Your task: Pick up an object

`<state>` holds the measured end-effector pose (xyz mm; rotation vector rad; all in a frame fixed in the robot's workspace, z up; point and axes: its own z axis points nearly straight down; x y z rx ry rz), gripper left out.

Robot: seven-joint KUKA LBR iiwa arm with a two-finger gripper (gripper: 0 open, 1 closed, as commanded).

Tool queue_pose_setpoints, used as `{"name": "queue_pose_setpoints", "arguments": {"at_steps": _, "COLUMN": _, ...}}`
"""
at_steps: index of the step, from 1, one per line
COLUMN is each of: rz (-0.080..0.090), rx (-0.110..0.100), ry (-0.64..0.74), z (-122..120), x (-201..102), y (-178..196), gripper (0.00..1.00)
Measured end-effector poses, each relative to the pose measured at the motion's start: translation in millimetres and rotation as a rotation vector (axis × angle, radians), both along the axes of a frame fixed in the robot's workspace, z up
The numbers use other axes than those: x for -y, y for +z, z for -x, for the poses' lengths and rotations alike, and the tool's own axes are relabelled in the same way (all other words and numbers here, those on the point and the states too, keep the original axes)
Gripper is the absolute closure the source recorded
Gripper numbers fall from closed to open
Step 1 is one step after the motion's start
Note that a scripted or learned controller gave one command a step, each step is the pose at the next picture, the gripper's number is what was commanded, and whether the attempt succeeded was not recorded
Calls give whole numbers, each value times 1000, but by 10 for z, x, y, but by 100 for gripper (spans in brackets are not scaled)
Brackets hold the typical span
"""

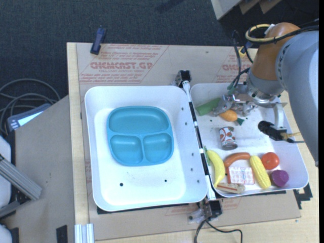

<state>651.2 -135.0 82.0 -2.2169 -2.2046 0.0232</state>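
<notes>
Camera view: the hand (237, 103) is seen low in the far part of the right bin (299, 178), just above an orange fruit (229, 116) and beside a green piece (208, 107). Whether it is open or closed cannot be told, and no grip is confirmed. Risks judged: the round fruit may be nudged and rolled away toward the can (227, 137); the green piece may be pinched alongside it. The blue tray (139, 135) lies in the left bin (96, 105).

Blue plate (139, 134), yellow banana (217, 167) (corn (260, 170) too), purple plum (279, 177).
</notes>
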Motion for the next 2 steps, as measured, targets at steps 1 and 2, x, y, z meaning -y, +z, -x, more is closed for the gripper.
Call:
{"name": "queue_pose_setpoints", "arguments": {"at_steps": 1, "rz": 2, "rx": -3, "ry": 0, "z": 6, "x": -1, "y": 97, "gripper": 100}}
{"name": "queue_pose_setpoints", "arguments": {"at_steps": 2, "rz": -1, "rx": 25, "ry": 8, "z": 150, "x": -829, "y": 1041, "gripper": 100}}
